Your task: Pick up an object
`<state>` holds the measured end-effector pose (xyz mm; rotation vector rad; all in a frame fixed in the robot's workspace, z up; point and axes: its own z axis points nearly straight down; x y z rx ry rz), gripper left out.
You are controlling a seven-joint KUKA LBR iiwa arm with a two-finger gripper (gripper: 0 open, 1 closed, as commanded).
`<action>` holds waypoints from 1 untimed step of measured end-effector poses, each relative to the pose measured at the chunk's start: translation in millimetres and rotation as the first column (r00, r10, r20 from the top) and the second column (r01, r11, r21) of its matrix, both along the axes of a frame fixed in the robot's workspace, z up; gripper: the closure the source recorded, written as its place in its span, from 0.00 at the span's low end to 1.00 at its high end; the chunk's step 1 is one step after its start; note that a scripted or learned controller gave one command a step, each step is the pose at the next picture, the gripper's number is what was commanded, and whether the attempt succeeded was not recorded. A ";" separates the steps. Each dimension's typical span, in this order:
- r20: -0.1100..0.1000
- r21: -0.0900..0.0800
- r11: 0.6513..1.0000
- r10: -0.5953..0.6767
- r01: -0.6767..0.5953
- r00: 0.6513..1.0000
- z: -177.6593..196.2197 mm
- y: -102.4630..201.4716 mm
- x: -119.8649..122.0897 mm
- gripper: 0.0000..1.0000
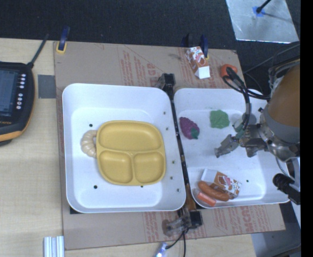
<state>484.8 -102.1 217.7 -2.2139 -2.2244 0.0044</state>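
**Toys wait in the right bin, nothing picked up**

Toys lie in the right bin. A purple grape bunch sits near its left wall. A green lump rests toward the back. A hot dog and a small packet lie at the front edge.

The gripper hangs over the bare middle of this bin. Its fingers look spread, with nothing between them, though the view is a bit dark there. The grapes lie to its left, and the green lump sits just behind it. The lump looks closest.

The left bin has a yellow tray and a doughnut.
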 end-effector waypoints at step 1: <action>-0.002 -0.001 1.000 -0.001 0.001 1.000 -121.5 -110.8 14.2 0.00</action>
